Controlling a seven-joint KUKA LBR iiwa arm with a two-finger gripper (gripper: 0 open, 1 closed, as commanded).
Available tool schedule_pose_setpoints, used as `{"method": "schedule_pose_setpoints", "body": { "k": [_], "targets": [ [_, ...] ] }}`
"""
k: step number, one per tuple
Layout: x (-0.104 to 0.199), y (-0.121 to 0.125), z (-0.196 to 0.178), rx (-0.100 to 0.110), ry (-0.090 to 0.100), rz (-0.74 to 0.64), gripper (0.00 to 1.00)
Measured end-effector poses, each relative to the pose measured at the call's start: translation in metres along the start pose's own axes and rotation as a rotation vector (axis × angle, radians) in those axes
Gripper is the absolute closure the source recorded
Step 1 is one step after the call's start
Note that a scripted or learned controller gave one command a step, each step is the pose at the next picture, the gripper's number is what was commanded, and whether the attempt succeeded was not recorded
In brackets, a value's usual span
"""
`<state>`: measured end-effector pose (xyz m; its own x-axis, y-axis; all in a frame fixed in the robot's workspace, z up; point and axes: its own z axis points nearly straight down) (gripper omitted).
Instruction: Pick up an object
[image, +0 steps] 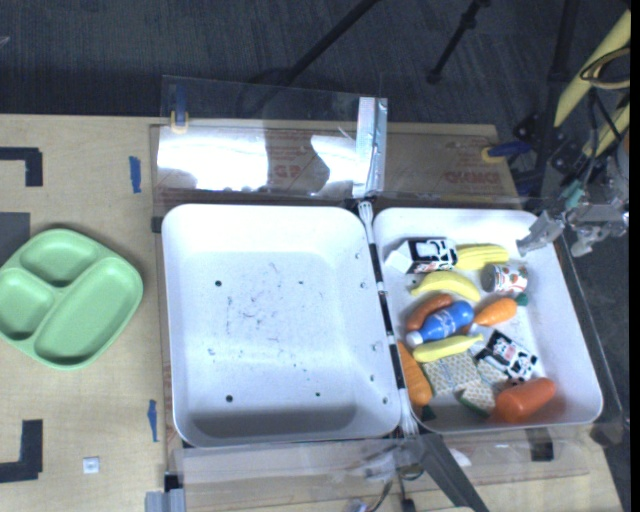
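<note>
Pale wooden bench under a dark floor, carrying two shallow white bins side by side. Landmark: the right bin (585, 370). Left bin (190, 250) sits touching it along the shared wall. A green divided plate (68, 296) lies well beyond the left bin, on the bench.

Contents of the right bin, all crowded toward its left half: two yellow toy bananas (452, 286), a blue bottle (446, 320) between them and a third yellow piece, an orange carrot (416, 375) against the bin's left wall, a red-orange pepper-like toy (522, 399) near the front corner, two black-and-white cow-pattern items (430, 253), a small can (508, 278).

Gripper (540, 236) hangs at the right bin's far right corner, above the rim, apart from every object. Its finger state cannot be judged at this size and angle; nothing is seen between them.

Judged step: approach, no pick begun. Next move calls for travel inward over the pile and a descent on an item with free sides; the pepper-like toy looks least crowded.
</note>
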<state>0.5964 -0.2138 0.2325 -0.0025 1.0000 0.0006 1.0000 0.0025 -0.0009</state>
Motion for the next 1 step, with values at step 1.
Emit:
{"method": "schedule_pose_setpoints", "body": {
  "k": [1],
  "targets": [
    [-0.0098, 0.0032, -0.0128, -0.002, -0.002, 0.124, 0.00]
  ]
}}
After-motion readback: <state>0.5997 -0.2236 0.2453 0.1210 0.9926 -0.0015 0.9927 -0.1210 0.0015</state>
